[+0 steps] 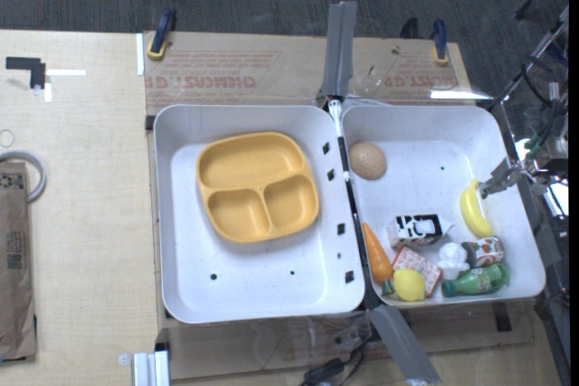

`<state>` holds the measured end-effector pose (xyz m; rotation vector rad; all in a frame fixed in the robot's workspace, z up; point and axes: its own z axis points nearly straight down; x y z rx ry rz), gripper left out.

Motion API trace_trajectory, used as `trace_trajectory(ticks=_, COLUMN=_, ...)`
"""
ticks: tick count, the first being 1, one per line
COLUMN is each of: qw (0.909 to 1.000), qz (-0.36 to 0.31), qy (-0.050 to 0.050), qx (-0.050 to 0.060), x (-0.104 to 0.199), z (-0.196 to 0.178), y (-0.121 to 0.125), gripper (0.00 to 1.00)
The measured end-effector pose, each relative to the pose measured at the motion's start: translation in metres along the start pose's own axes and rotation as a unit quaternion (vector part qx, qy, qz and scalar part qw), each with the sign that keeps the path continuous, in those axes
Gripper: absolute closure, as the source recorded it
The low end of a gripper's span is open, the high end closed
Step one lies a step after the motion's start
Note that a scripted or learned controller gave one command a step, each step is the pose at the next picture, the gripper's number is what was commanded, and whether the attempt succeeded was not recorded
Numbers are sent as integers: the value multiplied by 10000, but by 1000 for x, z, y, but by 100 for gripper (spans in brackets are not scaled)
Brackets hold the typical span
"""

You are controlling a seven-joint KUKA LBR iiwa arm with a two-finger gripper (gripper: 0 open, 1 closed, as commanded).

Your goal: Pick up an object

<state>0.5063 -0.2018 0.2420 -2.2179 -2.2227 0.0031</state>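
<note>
The right bin (425,154) holds several small items. A brown round potato-like ball (367,160) lies at its far left. A yellow banana (473,208) rests against the right wall. An orange carrot (377,253), a black-and-white carton (418,228), a lemon (409,285), a green bottle (475,281) and a small red can (487,249) crowd the near corner. My gripper (504,178) pokes in over the right rim as a grey tip, just above and right of the banana. Nothing shows in its grasp. The rest of the arm is cut off at the frame's right side.
A yellow three-section plate (258,187) lies in the left bin (181,285). A grey divider post (339,50) rises between the bins at the back. Blue clamps (163,32) hold a cardboard sheet behind them. Dark cables (543,59) hang at the right.
</note>
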Motion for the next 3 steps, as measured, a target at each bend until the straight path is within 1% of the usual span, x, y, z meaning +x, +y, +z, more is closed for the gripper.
trace_trajectory(ticks=1, qw=9994, qz=351, qy=32, qx=-10, x=-8, z=140, y=26, gripper=0)
trace_trajectory(ticks=2, qw=9993, qz=368, qy=11, qx=-10, x=-10, z=131, y=25, gripper=100)
trace_trajectory(ticks=3, qw=9977, qz=675, qy=-5, qx=-4, x=47, z=20, y=63, gripper=100)
